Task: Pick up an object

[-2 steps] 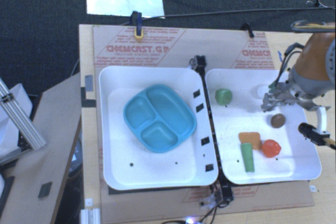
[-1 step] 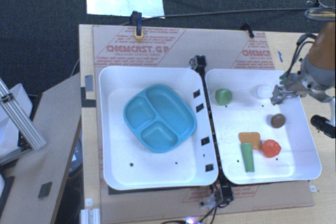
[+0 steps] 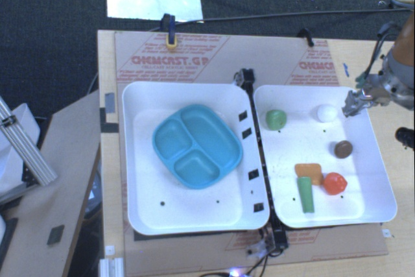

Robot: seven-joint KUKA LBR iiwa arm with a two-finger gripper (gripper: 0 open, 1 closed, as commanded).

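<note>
Counter (image 3: 214,48): tan board with red lettering; carries two shallow white bins side by side.
Left bin (image 3: 139,139): holds a blue divided plate (image 3: 196,146), three compartments, lying flat and turned at a slant.
Right bin (image 3: 379,194): holds every small thing; none lifted.
Arm (image 3: 402,68): reaches in from the right, wrist above the right bin's upper right rim.
Tool (image 3: 352,104): just beside the white ball, at the bin's far right corner; nothing seen between its tips. Too small and blurred to say whether it stands apart or together.
Progress: judged at the approach stage. No grasp made; closing, gripping and lifting are all left.
Likely target: white ball (image 3: 327,113), nearest the tool, resting on the bin floor near the top edge. Round, so no long axis and no heading.
Green stick (image 3: 306,194): the one clearly long thing; long axis runs roughly near-to-far in the bin, lower end toward the front rim.
Orange block (image 3: 309,171): touching the stick's upper end.
Red ball (image 3: 334,183): just beside the block.
Green ball (image 3: 276,119): upper left of the bin.
Brown ball (image 3: 343,149): between white ball and red ball.
</note>
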